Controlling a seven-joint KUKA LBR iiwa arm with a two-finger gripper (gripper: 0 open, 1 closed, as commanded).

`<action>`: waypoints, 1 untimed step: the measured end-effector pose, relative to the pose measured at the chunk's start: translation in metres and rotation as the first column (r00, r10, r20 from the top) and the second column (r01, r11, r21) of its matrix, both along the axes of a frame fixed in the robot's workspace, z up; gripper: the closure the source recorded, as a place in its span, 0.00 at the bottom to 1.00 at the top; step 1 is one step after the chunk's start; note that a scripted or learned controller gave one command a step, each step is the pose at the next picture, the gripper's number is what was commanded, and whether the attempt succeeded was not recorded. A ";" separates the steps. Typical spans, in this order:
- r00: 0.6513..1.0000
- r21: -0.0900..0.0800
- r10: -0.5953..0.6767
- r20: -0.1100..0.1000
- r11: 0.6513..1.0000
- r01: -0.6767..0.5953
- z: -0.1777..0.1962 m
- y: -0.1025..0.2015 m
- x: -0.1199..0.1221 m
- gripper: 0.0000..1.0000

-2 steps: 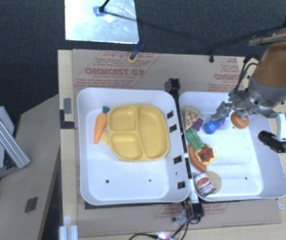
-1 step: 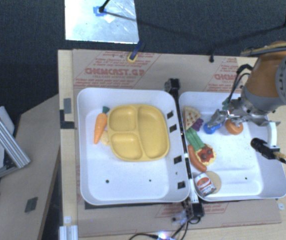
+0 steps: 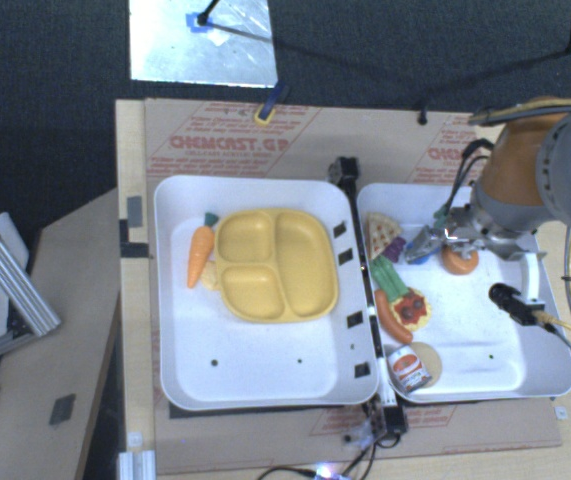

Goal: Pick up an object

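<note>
Gripper [image 3: 443,238] is hovering low over the far half of the right bin [image 3: 525,368], with the arm reaching in over the bin's right edge. Can't tell whether the gripper is wide or narrow because the wrist is covering it. Nothing is showing as held.

Likely target (a guess): the small orange toy [image 3: 461,261] sitting just beside the gripper near the bin's far edge. The blue piece [image 3: 418,252] is lying just beside it on the other side. Contact with either is unclear.

Risks:
- The gripper is sitting between two candidates, so it may be closing on the gap and coming up with nothing.
- The orange toy is looking rounded, so it may be squirting out sideways on a pinch.
- Clutter is crowding the bin's left edge: waffle wedge [image 3: 384,234], purple piece [image 3: 395,251], green vegetable [image 3: 390,278] and red-topped food [image 3: 410,310], with the can [image 3: 408,368] at the near-left corner. A sweep toward that edge may be shoving these, or catching two at once.
- Pressing too low risks scraping the bin floor.

Left bin [image 3: 265,368] is carrying the yellow plate [image 3: 275,265], with the carrot [image 3: 199,253] by its left edge. Both are well apart from the gripper and are looking safe.
</note>
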State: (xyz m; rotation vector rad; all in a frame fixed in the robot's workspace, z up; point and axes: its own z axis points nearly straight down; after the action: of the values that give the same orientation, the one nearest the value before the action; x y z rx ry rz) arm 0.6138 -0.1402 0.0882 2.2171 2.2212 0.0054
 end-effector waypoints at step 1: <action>1.000 -0.009 -0.001 0.012 1.000 0.001 0.013 -0.003 0.002 1.00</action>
State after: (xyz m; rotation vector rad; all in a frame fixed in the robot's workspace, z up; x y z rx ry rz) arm 0.6159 -0.1436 0.1014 2.2079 2.2097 0.0082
